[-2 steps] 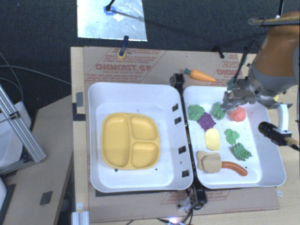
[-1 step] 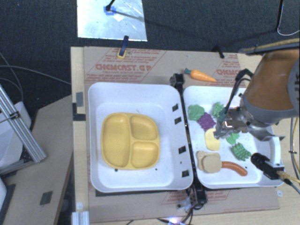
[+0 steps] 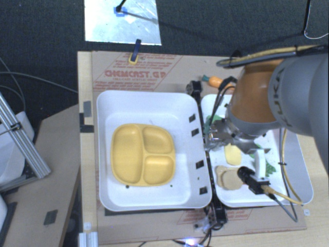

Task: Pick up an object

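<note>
Fingers (image 3: pixel 216 136) are tucked beneath the grey wrist at the left wall of the right bin (image 3: pixel 303 187), and from up here I cannot tell whether they are wide, narrow, or holding anything. My reading is that the arm (image 3: pixel 288 99) hangs low over that bin because the loose items lie there, so that is where a pick would come from.

Just right of the fingers and toward the near edge lies a pale yellow piece (image 3: pixel 233 155). It looks like the handiest candidate (though nothing shows it between the fingers). Beyond it, nearer still to me, is a tan round piece (image 3: pixel 226 179). Further right sits a white and green item (image 3: pixel 261 162), partly under the arm's cabling. A scrap of green (image 3: pixel 209 121) peeks out just behind the fingers.

Well to the left of the fingers, the left bin (image 3: pixel 108 112) holds a yellow tray (image 3: pixel 143 154) with three compartments, lying flat. Behind the fingers, outside both bins, an orange item (image 3: pixel 214 80) rests on the table (image 3: pixel 56 138).
</note>
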Motion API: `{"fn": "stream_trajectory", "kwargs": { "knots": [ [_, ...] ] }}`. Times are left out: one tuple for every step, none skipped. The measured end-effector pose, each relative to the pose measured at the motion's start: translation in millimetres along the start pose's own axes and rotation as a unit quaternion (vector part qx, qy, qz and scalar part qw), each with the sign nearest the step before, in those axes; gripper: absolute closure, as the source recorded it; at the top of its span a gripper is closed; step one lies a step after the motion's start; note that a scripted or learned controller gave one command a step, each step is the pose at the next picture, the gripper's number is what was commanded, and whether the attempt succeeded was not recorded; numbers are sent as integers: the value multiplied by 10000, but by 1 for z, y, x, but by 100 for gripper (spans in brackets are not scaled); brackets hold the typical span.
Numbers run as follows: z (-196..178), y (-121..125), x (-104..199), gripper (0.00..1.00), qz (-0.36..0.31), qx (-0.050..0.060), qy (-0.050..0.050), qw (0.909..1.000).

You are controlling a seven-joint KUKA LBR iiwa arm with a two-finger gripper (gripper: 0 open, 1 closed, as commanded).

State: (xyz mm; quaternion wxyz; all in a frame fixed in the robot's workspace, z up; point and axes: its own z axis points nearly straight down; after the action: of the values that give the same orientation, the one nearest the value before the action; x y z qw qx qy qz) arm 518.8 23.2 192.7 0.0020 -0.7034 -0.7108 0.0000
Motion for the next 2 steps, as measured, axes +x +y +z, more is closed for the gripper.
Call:
{"fn": "stream_trajectory", "kwargs": {
  "knots": [
    [-84,-32,13,100,16,-53,-3,10000],
    [-220,-31,34,100,11,-106,5,9999]
  ]
}}
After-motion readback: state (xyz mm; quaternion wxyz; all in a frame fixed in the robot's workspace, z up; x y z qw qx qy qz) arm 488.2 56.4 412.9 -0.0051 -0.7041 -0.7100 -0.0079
